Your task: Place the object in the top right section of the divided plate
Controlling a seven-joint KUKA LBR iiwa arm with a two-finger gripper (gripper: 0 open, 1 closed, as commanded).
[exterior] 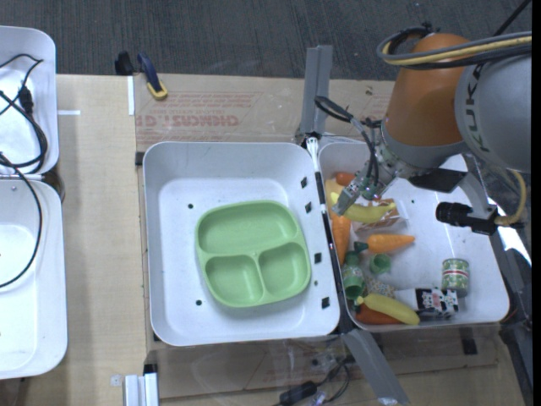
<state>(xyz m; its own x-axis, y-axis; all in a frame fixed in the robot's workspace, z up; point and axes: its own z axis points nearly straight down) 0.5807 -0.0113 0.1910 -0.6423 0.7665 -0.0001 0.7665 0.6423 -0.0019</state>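
The green divided plate [200, 231] lies in the left bin [169, 184], with one wide section at the back and two smaller ones in front, all bare. My gripper [362, 189] hangs low over the back left of the right bin [486, 227], just above a yellow banana-shaped toy [372, 213]. Whether anything is in its grasp is hidden by the wrist. An orange carrot [391, 243] lies just in front of the banana toy.
The right bin also holds a second carrot [340, 232] along its left wall, green pieces [355, 274], another yellow banana [391, 309], a green can [455, 273] and a black-and-white box [436, 302]. A metal post [317, 91] stands behind the bins.
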